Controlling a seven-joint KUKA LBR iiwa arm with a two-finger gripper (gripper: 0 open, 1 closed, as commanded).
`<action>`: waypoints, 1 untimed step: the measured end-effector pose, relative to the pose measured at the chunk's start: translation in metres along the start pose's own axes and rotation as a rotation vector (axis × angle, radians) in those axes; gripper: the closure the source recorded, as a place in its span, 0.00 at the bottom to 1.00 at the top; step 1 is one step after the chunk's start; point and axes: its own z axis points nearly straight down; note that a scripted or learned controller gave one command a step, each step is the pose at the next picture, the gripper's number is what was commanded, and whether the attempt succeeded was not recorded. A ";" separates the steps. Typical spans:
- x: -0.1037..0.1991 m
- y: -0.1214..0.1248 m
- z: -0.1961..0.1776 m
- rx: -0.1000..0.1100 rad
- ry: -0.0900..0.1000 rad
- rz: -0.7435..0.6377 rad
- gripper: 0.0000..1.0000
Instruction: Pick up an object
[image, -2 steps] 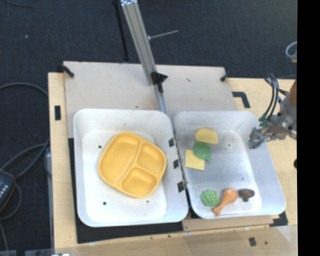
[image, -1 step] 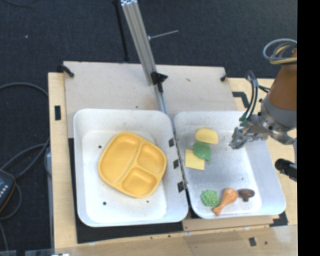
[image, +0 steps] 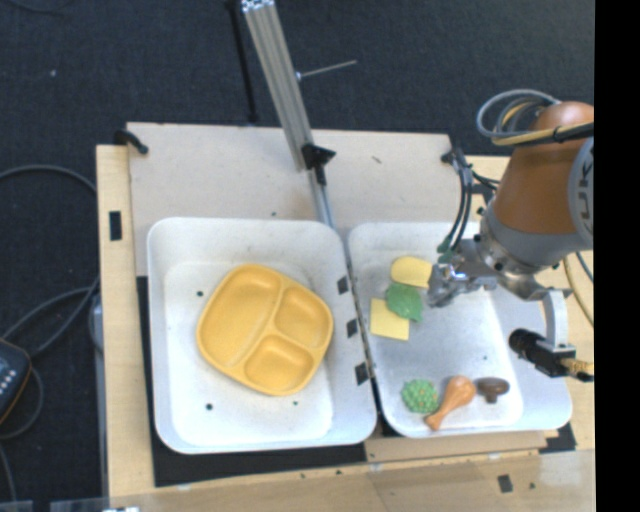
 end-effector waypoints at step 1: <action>0.054 -0.014 -0.002 0.000 0.001 -0.001 1.00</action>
